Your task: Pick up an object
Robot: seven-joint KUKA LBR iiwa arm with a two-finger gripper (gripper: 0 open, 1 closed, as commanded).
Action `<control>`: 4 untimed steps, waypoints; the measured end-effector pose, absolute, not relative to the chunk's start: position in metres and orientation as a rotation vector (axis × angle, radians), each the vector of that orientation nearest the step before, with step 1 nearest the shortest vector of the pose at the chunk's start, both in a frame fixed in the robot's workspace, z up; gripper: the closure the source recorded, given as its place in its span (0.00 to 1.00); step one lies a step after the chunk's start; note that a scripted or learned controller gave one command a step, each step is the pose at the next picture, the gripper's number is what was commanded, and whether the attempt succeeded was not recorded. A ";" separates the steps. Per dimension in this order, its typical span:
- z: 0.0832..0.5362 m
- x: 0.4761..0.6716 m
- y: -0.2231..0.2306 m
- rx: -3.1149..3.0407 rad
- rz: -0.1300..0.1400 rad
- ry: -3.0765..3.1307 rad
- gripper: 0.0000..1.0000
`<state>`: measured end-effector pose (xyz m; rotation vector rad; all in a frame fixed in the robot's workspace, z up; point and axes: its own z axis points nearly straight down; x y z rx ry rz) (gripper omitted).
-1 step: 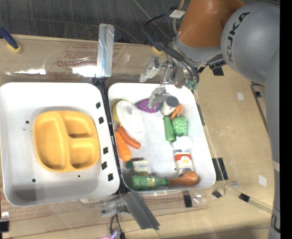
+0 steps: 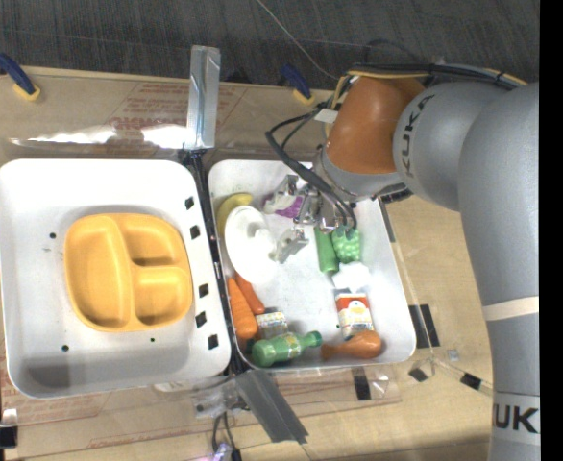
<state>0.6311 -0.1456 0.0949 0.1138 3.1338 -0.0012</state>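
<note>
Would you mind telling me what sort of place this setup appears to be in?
Most likely a robotics lab's grasping bench: a KUKA arm reaches over two white bins, one holding toy food such as a green bottle, the other a yellow divided tray.

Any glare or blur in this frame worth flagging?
Camera view: glare on the clear film behind the left bin; soft shadow in that bin's near corner; the tool looks blurred against the white right bin; the yellow tray is evenly lit.
</note>
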 end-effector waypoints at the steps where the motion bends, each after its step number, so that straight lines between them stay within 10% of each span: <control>1: 0.093 0.560 -0.193 0.039 -0.002 3.139 0.00; 4: 0.092 0.491 -0.154 0.063 -0.004 3.141 0.00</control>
